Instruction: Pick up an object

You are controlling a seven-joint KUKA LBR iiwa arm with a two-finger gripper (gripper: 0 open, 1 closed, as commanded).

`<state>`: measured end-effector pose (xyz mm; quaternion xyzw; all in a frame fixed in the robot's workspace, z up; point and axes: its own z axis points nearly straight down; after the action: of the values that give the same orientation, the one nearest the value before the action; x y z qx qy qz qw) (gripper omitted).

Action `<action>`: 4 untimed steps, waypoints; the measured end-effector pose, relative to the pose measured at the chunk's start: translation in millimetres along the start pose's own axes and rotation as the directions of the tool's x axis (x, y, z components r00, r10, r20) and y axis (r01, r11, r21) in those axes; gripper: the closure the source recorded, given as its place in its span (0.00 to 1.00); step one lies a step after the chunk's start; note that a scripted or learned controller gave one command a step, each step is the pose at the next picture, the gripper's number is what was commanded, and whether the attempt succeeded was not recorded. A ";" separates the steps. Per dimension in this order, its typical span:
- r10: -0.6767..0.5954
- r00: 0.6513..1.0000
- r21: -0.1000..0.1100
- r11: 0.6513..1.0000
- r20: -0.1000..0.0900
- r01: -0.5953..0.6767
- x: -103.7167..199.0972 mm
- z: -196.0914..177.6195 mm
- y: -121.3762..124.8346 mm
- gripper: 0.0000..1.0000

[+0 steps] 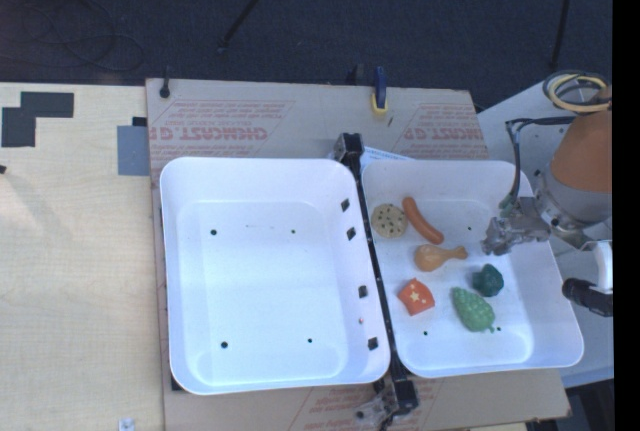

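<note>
the gripper (497,237) hangs over the right bin (545,344) — whether it is open or closed, i cannot tell. just below it lie a dark green lump (488,280), a chicken leg (438,257) and a sausage (422,221).

1. The gripper (497,236) is small and blurry, so its fingers are hard to make out.
2. The arm (585,169) is cut off at the right side.
3. The dark green toy (488,280) is too small to name.
</note>
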<state>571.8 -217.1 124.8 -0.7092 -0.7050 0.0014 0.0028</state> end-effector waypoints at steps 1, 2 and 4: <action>0.003 1.000 0.001 1.000 0.000 -0.003 -1.6 -9.5 -0.7 1.00; -0.011 1.000 -0.011 1.000 0.002 0.011 40.0 -63.2 45.1 1.00; -0.004 1.000 -0.006 1.000 0.002 0.004 3.4 -156.3 -97.8 1.00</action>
<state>474.9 -213.4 281.8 -0.7076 -0.7066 -0.0001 -0.0003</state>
